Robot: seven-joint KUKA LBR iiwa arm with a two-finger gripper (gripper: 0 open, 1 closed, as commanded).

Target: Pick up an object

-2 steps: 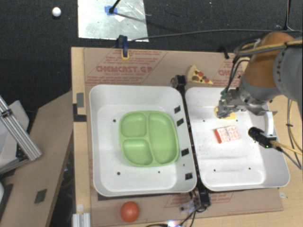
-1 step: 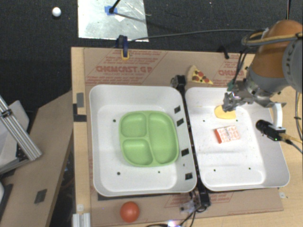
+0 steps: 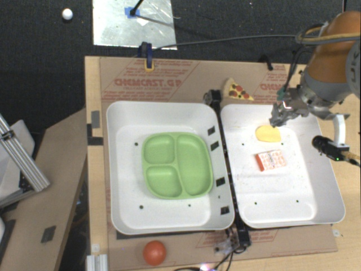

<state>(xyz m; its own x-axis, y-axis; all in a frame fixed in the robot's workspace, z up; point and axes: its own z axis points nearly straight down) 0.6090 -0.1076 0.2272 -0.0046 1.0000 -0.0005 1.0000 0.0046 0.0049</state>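
Note:
A flat yellow piece (image 3: 267, 134) lies in the right bin (image 3: 293, 208) near its far side. A small red and white box (image 3: 271, 160) rests just in front of it, near the bin's middle. My gripper (image 3: 278, 117) hangs right over the far edge of the yellow piece, close to it or touching it. The view does not let me see how the fingers stand, and nothing shows held between them. A green divided tray (image 3: 176, 165) sits in the middle of the left bin (image 3: 127, 208).
A toy pizza slice (image 3: 237, 90) lies on the bench board behind the right bin. A red ball (image 3: 154, 252) sits on the board in front of the left bin. A blue clamp (image 3: 146, 54) stands at the bench's far edge.

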